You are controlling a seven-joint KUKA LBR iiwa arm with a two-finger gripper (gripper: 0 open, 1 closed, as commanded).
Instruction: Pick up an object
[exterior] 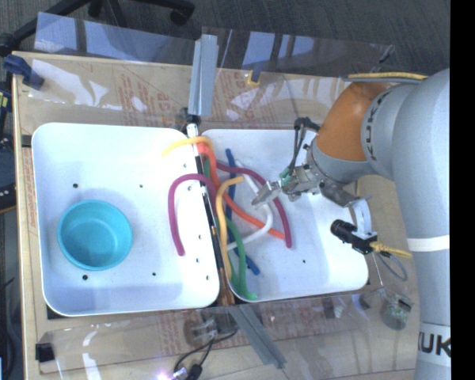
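Bright, even light; soft shadows; glare on bins (103, 145).

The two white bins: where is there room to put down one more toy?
Left bin: bare floor above the blue bowl, and below it toward the near wall. Right bin: a bare patch in its lower right corner. Crowded: the coloured cords draped over the divider, under the gripper.

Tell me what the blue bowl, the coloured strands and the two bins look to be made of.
Blue bowl: likely plastic, matte, uniform colour with soft shading.
Coloured strands: probably rubber or soft plastic tubing or cord; they bend in loose curves and drape over the bins' shared edge.
Bins: apparently moulded white plastic, smooth and slightly glossy, with rounded corners.
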